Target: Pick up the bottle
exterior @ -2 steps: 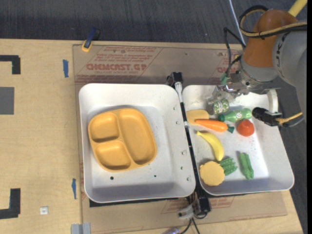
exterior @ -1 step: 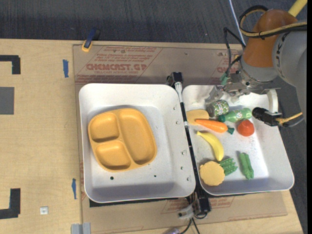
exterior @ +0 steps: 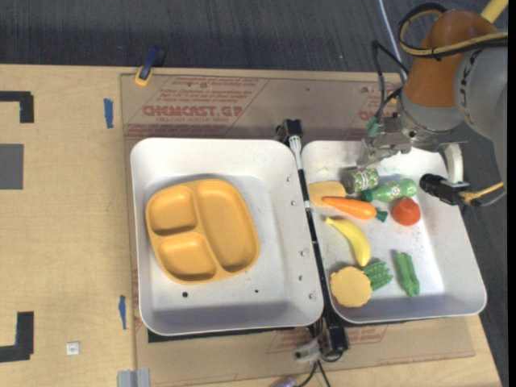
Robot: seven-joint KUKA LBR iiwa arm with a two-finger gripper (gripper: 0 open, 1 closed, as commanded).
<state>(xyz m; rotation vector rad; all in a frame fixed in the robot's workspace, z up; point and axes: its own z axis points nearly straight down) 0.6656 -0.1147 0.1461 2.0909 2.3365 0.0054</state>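
Observation:
The bottle [exterior: 390,190] is green with a grey patterned end. It lies on its side in the upper part of the right bin [exterior: 459,264]. My gripper [exterior: 373,158] hangs from the grey and orange arm at the back of that bin, right above the bottle's left, patterned end. From this angle I cannot tell whether it touches the bottle.
A carrot [exterior: 351,208], a pale yellow piece [exterior: 326,190] and a red tomato [exterior: 406,211] crowd the bottle. Further forward lie a banana [exterior: 353,240], a yellow disc [exterior: 351,287] and two green vegetables [exterior: 406,274]. The left bin [exterior: 161,156] holds an orange divided plate [exterior: 201,228].

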